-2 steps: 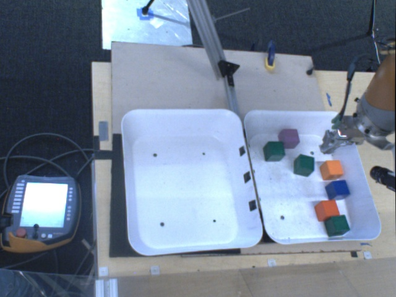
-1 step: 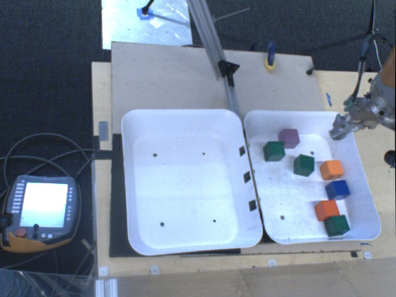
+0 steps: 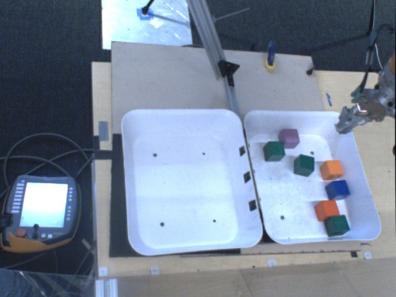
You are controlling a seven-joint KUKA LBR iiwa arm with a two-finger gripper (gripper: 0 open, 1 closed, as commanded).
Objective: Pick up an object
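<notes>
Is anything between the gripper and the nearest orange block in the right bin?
Nothing visible. The gripper hangs over the right bin's far right rim, and the orange block lies just below it in the view, with bare bin floor between. The blue block sits beyond the orange one.

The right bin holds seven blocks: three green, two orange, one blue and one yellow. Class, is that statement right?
Not quite. The camera view shows seven blocks in the right bin, but none is yellow: the seventh is the purple block, lying next to a green block. The three green, two orange and one blue block stand as stated.
</notes>
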